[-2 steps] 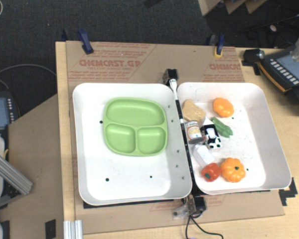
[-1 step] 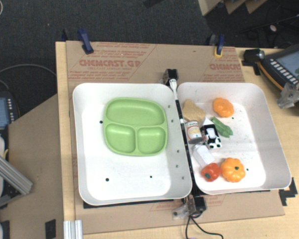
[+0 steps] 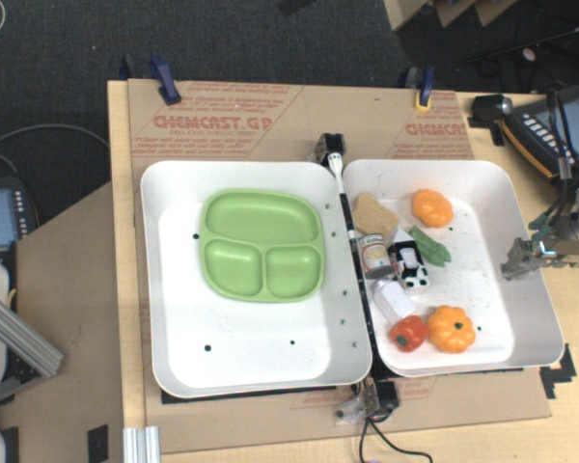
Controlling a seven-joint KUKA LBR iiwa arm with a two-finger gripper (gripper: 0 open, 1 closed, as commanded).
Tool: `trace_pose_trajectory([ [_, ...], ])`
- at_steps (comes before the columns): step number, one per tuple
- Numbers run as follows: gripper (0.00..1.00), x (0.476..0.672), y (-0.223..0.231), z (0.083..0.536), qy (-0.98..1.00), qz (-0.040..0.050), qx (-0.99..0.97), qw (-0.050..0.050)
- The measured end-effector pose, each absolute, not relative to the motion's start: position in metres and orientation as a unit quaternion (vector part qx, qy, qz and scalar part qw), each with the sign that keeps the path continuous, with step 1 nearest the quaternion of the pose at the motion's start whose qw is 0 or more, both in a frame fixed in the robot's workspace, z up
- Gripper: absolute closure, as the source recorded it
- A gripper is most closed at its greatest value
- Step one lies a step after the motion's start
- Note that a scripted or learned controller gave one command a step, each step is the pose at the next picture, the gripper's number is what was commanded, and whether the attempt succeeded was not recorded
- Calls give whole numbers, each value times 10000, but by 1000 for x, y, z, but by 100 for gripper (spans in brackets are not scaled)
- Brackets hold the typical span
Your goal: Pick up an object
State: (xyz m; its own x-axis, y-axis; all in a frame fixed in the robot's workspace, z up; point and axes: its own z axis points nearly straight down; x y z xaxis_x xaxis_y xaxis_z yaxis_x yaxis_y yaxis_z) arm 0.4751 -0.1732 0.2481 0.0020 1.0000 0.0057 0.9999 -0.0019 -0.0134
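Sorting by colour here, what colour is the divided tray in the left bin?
Light green: the divided tray, seen in the camera view.

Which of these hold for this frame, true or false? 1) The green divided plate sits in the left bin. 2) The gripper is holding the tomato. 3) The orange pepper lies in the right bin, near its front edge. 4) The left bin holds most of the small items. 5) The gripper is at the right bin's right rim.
1) True: the green divided plate lies in the left bin.
2) False: the tomato lies on the floor of the right bin, apart from the gripper.
3) True: the orange pepper sits beside the tomato.
4) False: the small items are in the right bin.
5) True.
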Motion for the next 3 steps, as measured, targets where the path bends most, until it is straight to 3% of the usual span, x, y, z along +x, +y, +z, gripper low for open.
trace_pose_trajectory([
  [1,100,515,-226,180,-7062,13,-7080,13],
  [2,100,575,-223,137,-7083,-4,-7059,-17],
  [3,100,585,-224,230,-7078,-20,-7064,-52],
])
